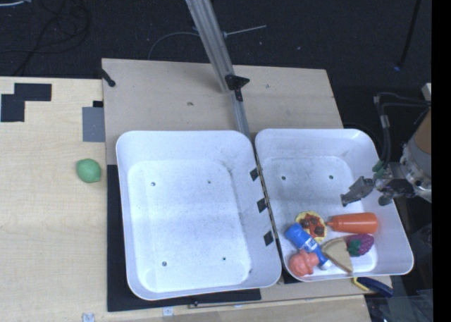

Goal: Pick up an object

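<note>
Toys (331,239) are heaped in right bin's (366,148) near corner | hand (370,190) is hung above, grip state cannot be told | nothing is seen held.

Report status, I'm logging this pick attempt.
Gripper over right bin, nothing held. Orange carrot lies just below it. Toys clustered close beside the carrot.

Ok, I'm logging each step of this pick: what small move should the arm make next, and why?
Probably lower the gripper a little toward the orange carrot-shaped toy. It hangs above the right bin, just beyond that toy, with nothing between its fingers, and the toy lies at the near edge of the pile with free space on its upper side.
</note>
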### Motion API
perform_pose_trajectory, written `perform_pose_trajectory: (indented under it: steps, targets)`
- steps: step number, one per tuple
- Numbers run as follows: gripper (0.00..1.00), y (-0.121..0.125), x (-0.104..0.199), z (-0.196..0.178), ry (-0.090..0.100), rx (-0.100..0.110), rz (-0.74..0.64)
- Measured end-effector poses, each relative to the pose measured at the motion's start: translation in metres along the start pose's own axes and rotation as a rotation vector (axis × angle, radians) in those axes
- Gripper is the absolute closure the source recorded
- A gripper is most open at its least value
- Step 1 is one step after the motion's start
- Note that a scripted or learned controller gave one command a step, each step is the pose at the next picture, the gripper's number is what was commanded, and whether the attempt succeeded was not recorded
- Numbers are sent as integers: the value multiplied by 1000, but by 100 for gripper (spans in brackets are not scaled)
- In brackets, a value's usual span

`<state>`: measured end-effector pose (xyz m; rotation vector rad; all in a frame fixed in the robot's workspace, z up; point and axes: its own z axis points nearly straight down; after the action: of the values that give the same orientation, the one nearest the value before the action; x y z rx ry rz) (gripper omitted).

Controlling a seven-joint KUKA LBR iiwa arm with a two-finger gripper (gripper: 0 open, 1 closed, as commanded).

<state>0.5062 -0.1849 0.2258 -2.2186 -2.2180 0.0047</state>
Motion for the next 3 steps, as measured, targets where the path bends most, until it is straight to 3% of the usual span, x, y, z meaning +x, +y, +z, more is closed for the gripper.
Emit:
perform_pose_trajectory:
  steps: [1,2,3]
  targets:
    - [0,5,8,57,1,0,-1]
    - [0,7,2,112,-4,-12,-1]
    - [100,8,1,100,-5,-16,1]
